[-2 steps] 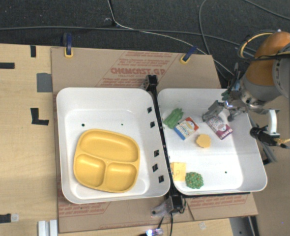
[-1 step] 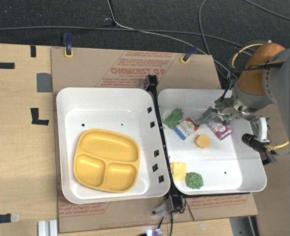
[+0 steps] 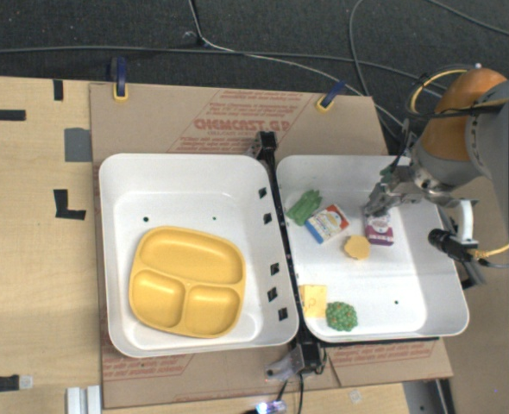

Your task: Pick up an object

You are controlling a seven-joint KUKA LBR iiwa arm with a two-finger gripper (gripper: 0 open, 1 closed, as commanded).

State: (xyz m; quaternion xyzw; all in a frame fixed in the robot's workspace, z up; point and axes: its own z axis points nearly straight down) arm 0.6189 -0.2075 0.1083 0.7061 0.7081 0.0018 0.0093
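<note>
At far left the left bin (image 3: 116, 231) holds a yellow tray (image 3: 188, 280) with three compartments, lying flat near the bin's front half. Across the black divider (image 3: 276, 231), the right bin (image 3: 427, 304) carries the loose pieces: a green piece (image 3: 304, 206) lying aslant near the divider, a small carton (image 3: 328, 223) just beside it, a yellow card (image 3: 313, 299) and a green knobbly ball (image 3: 342, 316) at the front, and a yellow lump (image 3: 356, 247) near the middle. Just to the right of the lump sits a purple packet (image 3: 379, 231), upright or nearly so. The gripper (image 3: 380, 201) hangs directly above that packet's upper edge, close to touching it, with the arm (image 3: 461, 136) (grey, orange-banded) reaching in from the right. Whether the fingers are spread or closed cannot be told here; they blur into the packet's top, and nothing is plainly seen between them. The packet looks the likeliest target, since it lies straight below the gripper, with the lump close on its left, where it might get nudged on the way down.
</note>
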